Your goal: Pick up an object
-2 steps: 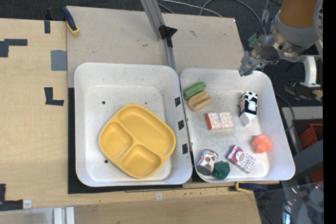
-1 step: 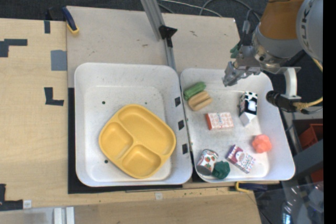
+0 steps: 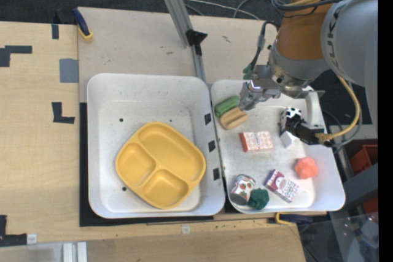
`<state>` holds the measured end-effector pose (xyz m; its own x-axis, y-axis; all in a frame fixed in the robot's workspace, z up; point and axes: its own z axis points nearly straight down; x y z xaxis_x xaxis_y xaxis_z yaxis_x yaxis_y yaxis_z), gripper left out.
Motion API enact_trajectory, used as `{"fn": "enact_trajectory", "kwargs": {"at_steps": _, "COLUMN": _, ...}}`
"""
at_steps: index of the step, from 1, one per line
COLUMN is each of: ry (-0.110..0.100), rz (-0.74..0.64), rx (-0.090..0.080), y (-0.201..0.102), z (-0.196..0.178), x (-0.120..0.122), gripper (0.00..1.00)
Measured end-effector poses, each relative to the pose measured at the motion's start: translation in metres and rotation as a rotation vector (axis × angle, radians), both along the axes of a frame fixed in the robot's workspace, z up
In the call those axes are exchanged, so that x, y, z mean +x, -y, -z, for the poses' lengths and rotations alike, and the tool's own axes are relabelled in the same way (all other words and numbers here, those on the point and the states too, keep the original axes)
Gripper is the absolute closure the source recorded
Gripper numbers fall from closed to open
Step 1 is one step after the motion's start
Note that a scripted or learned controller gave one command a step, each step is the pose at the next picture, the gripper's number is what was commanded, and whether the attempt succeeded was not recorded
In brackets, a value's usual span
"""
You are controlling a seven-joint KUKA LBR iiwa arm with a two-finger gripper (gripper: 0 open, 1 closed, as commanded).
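Two bins [image 3: 98,132] sit on the tabletop [image 3: 37,132]; the left one holds a yellow tray [image 3: 161,164], the right one the loose items, and I have the tool [image 3: 250,98] low over its far left corner, just above the green block [image 3: 226,105] and tan block [image 3: 233,119]. I cannot tell its state from here. I judge this the approach step; next I need a straight descent onto one block.

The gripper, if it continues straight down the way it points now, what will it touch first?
Probably the tan block beside the green object, at the right bin's far-left corner. The gripper hangs just above them; depth is unclear from this slanted view.
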<state>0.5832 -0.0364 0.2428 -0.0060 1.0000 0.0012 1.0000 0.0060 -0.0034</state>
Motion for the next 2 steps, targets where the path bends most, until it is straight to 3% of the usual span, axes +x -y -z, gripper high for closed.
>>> {"fn": "enact_trajectory", "kwargs": {"at_steps": 2, "ry": -0.001, "rz": -0.001, "rx": 0.000, "y": -0.105, "z": -0.003, "x": -0.055, "gripper": 1.00}}
